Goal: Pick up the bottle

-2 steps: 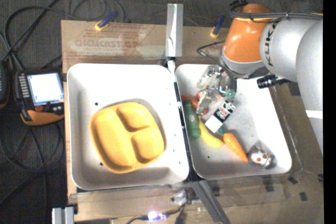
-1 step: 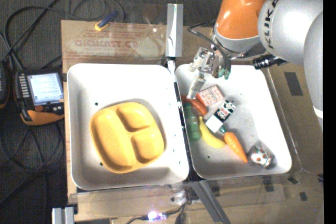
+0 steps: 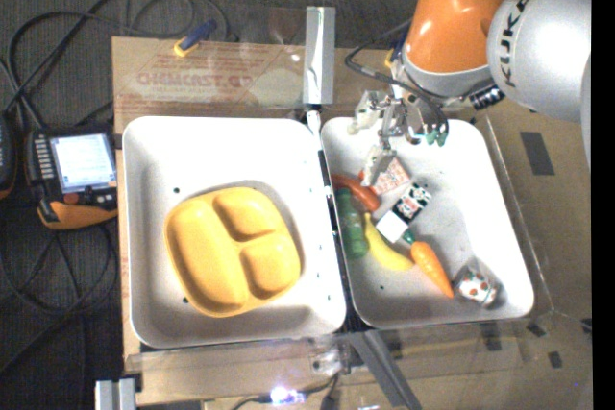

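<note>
While the green bottle (image 3: 351,224) lies among toys by the bin wall (image 3: 332,206), the gripper (image 3: 387,132) hangs apart above; whether it is spread is unclear.

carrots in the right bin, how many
2. One carrot lies near the bin's front, beside the banana. Another carrot lies by the left wall, above the green bottle. More could hide under the pile.

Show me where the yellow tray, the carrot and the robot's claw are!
yellow tray (image 3: 233,250), camera view, on its middle ridge.
carrot (image 3: 431,268), camera view, on its orange body.
claw (image 3: 386,141), camera view, between its fingertips.
</note>
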Controlling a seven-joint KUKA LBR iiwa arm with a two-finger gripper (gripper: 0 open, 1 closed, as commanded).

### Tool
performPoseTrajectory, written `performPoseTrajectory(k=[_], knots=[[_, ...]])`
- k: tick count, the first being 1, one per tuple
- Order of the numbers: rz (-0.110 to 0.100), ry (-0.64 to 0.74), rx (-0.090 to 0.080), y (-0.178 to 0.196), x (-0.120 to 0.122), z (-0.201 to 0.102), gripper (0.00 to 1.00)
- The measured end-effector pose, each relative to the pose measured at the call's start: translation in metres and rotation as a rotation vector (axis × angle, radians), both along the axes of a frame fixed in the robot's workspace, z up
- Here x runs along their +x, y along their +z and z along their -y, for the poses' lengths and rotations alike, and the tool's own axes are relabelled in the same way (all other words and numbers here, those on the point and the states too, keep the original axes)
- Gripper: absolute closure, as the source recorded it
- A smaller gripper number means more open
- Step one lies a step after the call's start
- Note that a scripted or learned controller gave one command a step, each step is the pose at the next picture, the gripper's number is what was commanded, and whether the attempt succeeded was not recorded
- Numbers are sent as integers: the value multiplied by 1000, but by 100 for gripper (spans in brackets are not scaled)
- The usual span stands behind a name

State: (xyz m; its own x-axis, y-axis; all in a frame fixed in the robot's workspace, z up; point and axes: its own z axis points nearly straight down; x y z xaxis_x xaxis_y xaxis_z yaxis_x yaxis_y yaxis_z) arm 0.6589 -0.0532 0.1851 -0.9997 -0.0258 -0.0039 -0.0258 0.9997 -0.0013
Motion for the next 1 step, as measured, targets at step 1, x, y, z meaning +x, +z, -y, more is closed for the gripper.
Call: performPoseTrajectory(k=[1], knots=[[4, -1, 2, 10, 1, -1, 100]])
